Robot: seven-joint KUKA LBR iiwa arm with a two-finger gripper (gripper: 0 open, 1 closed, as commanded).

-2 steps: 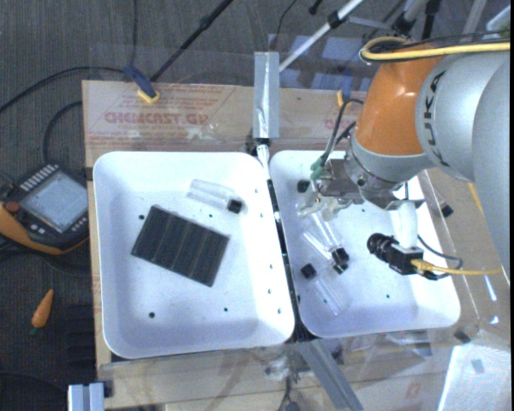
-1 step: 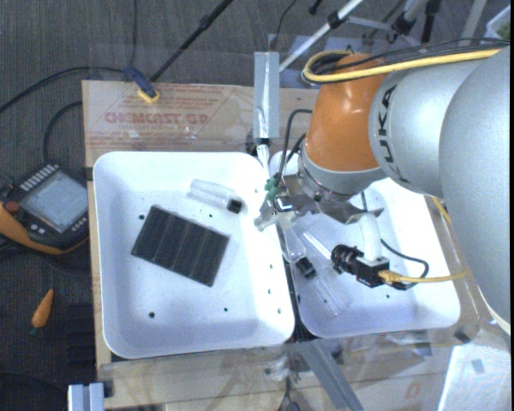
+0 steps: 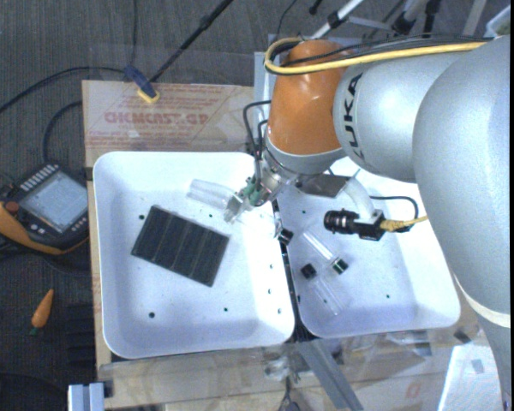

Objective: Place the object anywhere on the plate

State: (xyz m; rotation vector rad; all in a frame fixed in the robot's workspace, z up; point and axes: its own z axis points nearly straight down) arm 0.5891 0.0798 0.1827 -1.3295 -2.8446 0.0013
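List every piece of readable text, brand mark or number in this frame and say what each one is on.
"KU", vertical dark letters, the rest cut off: on the grey arm just right of its orange band.
Faded red print on the cardboard sheet behind the left bin: too blurred to read with confidence.
Screen of the handheld pendant on the floor at left: too small to read.

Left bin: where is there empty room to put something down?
In the left bin, the floor is bare below the dark ridged plate, toward the front rim. It is crowded near the gripper and clear plastic piece.
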